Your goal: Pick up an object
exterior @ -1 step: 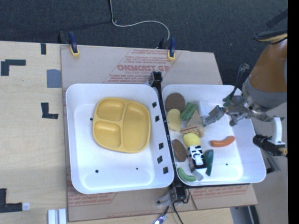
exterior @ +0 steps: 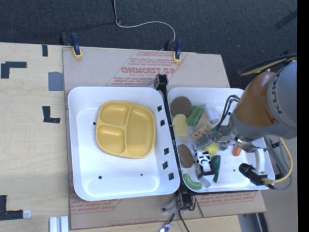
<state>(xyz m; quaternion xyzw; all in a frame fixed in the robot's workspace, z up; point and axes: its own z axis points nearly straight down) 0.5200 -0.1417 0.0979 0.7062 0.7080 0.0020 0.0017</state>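
I see two shallow white bins side by side on the bench, left bin (exterior: 82, 178) and right bin (exterior: 231, 180). The left bin has one thing in it, a yellow plastic plate with three compartments (exterior: 126, 129), lying flat toward the upper half. The right bin holds the pile I'm picking from, packed in its left half: two brown round discs, one at the top (exterior: 181, 103) and one lower down (exterior: 185, 154); one pale yellow rounded piece (exterior: 180, 125) between them; one green ridged piece (exterior: 195, 115) just right of the top disc; one dark green elongated piece (exterior: 215, 167); one bright green curved piece (exterior: 192, 181) at the bottom rim; one small orange piece (exterior: 236, 151) a bit apart to the right; one black and white item (exterior: 204, 161) near the middle, shape unclear. The grey arm with the orange band (exterior: 258, 105) comes in from the right, and its gripper (exterior: 211, 138) is down among the cluster in the middle of that pile. I cannot tell whether the pincer is apart or together, the clutter hides it.
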